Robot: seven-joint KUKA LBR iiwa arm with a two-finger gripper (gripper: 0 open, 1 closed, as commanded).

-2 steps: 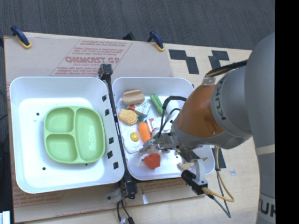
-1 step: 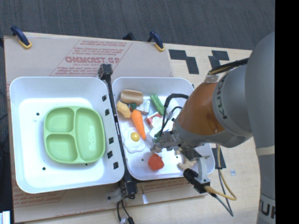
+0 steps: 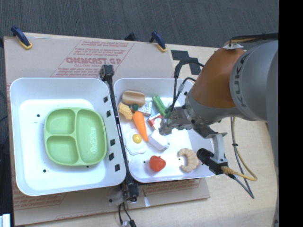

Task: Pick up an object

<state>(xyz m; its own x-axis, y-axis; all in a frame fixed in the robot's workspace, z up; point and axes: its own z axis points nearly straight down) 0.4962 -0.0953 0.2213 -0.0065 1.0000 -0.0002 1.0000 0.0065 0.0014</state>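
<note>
White plastic shows under my gripper point(image 3: 166, 125): a small white block point(image 3: 159, 141) lying tilted near the middle of the right bin point(image 3: 203, 173), just at the gripper's 7 o'clock. I cannot tell how the fingers stand. An orange carrot point(image 3: 140, 126) lies at the block's 10 o'clock, a fried egg point(image 3: 136, 143) at 9, a red tomato point(image 3: 157, 163) at 6.

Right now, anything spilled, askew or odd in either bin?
Nothing spilled or damaged. The toy food, including the carrot, fried egg, tomato and croissant, lies jumbled inside the right bin. The green divided plate lies flat in the left bin. The gripper is low over the pile.
</note>
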